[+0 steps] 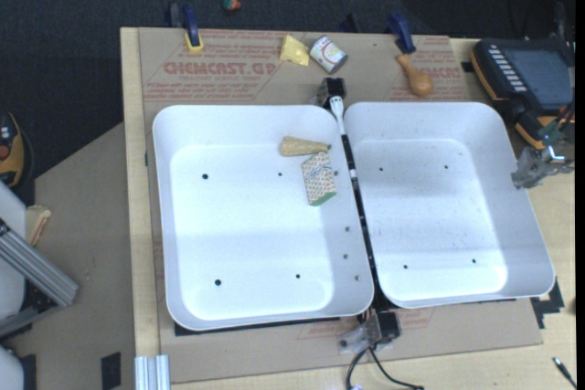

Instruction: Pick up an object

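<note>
Pincer (533, 167): sitting at right bin's (512, 224) outer rim; finger state — cannot tell.
Patterned packet (318, 177): lying well apart from pincer, in left bin (183, 224), touching tan wedge (303, 146). Likely light, soft, flattish; pinching across narrow width looking best.

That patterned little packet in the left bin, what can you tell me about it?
The patterned packet is a small, flat, roughly rectangular piece with a fine green-and-white print, like printed paper or fabric. It lies flat and slightly tilted on the floor of the left bin, near its upper right corner. Its top end touches or nearly touches a tan, elongated object.
</note>
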Motion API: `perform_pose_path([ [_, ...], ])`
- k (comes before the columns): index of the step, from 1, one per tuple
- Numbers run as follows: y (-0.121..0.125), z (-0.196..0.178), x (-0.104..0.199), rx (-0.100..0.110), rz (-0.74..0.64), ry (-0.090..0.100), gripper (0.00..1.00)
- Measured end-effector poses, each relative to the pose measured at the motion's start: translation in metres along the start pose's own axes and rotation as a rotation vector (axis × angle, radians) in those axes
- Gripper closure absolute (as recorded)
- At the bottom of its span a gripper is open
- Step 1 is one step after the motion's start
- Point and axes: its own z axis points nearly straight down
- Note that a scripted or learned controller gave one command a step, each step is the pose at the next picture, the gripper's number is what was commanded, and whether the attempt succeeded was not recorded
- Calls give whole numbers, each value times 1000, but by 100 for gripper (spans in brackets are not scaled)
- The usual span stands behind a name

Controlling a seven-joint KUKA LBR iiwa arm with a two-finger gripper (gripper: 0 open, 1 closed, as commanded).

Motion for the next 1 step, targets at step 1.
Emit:
perform_pose_path([
  [1, -22, -285, -17, -38, -5, -16, 100],
])
